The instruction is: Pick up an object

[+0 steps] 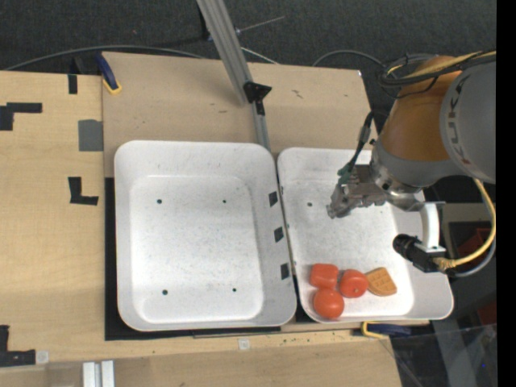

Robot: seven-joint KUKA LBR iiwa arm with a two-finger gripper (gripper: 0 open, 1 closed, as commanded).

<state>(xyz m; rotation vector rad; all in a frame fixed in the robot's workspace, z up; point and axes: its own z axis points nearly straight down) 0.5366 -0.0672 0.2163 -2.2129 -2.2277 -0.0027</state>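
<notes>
Closest to the front edge of my bin (427, 301) sit the things I could pick. There are three red round things (337, 287) bunched up and touching each other, and an orange piece (381, 281) sits just beside them on the side toward my arm. They are all below my hand (340, 203), down by the front rim, well apart from it. The lowest red one almost touches the rim, so there is little room on that side.

My hand hangs over the middle of the same bin, a bit toward the wall where the two bins meet. The white floor under my hand and between it and the red things is bare, so there is open room there. My hand looks dark and small from up here, and I cannot tell how far open it is. I see nothing in it.

Past the wall, on the far side from my arm, is the other bin (129, 216), big and white.

Behind my hand, a grey pole (230, 43) leans over the brown bench (177, 107).
</notes>
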